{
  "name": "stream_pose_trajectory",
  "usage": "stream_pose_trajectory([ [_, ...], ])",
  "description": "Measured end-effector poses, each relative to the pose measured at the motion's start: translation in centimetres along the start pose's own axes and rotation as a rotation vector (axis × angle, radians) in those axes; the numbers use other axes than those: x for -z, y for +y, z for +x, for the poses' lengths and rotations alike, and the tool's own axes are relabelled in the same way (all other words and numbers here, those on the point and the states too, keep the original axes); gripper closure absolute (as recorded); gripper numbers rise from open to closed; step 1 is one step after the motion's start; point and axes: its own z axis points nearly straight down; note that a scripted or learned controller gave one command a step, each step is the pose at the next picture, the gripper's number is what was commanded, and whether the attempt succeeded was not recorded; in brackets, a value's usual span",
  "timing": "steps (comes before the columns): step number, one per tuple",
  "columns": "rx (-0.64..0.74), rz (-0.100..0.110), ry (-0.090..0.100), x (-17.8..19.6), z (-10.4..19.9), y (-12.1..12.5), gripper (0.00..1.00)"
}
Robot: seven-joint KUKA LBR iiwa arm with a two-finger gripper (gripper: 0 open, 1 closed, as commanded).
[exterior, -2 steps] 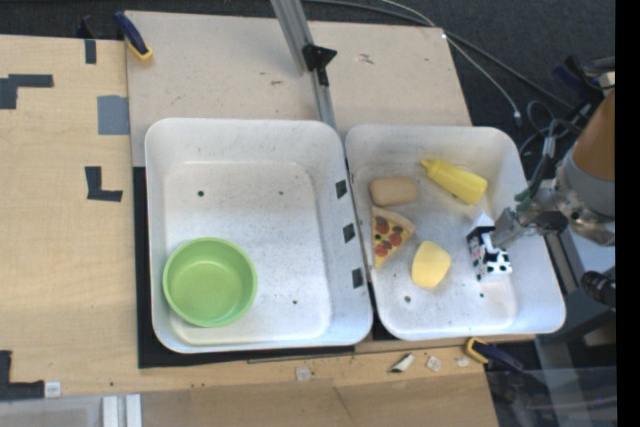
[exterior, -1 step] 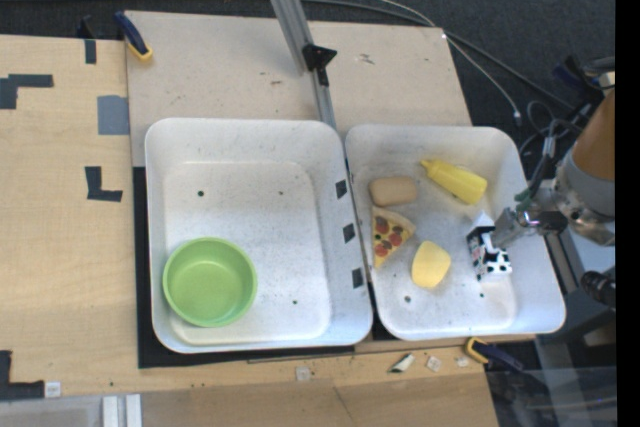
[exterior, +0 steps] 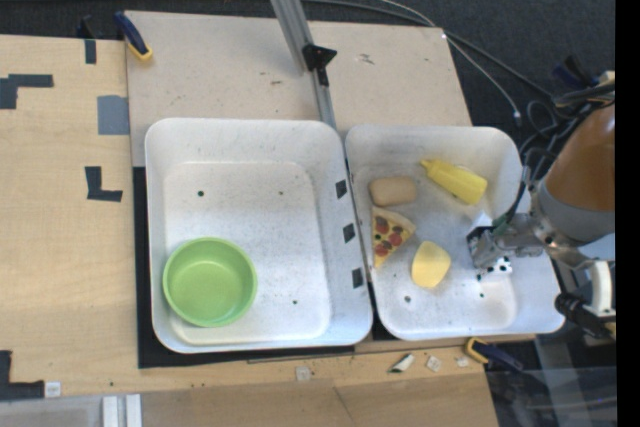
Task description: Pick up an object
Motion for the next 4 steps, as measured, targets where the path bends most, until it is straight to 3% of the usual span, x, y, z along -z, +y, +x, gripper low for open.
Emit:
stream_pose_trajectory([
  [1, 0.000, -0.014, -0.003, -3.2, 0.0, 0.2, 0.00],
  [2, 0.000, -0.010, 0.000, -2.2, 0.1, 0.1, 1.00],
  [4, 0.001, -0.014, -0.002, 8.7, 0.2, 0.7, 1.00],
])
